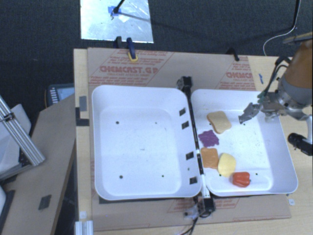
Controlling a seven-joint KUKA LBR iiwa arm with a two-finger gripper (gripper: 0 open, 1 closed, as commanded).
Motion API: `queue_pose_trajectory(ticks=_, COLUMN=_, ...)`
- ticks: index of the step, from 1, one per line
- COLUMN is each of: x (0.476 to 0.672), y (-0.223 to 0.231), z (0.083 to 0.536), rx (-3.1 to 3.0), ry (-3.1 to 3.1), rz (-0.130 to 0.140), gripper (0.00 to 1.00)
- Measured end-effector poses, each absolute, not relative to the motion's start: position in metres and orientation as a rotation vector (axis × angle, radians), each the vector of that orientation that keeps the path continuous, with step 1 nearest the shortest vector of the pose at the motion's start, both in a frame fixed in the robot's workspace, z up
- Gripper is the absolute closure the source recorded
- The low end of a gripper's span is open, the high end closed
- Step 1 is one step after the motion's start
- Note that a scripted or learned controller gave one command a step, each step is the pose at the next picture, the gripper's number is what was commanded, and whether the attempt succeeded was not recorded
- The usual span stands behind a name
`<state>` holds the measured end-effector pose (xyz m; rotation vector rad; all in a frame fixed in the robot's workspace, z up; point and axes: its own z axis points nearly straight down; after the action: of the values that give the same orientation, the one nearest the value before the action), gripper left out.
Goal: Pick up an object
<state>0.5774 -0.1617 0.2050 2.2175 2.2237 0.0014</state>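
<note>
Gripper (247, 114) hangs over right bin (283, 146), fingers state cannot tell, nothing seen held; nearest object, tan bread-like piece (219, 122), lies just to its left and slightly lower in view, long axis slanted.

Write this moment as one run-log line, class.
gripper: over right bin, nothing held | nearest: tan piece | also: purple piece, orange piece, yellow piece, red piece

Single fixed camera above bench (161, 58), looking down at slant on both bins (142, 141).
</note>
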Motion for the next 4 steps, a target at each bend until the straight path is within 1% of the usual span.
queue_pose_trajectory(ticks=1, x=0.627, y=-0.167, z=0.399, rx=2.199, ry=2.213, rz=0.018, gripper=0.0)
queue_pose_trajectory(ticks=2, x=0.566, y=-0.193, z=0.53, rx=2.211, ry=2.208, rz=0.012, gripper=0.0)
queue_pose_trajectory(ticks=3, x=0.57, y=-0.191, z=0.532, rx=2.207, ry=2.222, rz=0.005, gripper=1.0)
queue_pose_trajectory(ticks=4, x=0.578, y=-0.135, z=0.432, rx=2.216, ry=2.237, rz=-0.004, gripper=1.0)
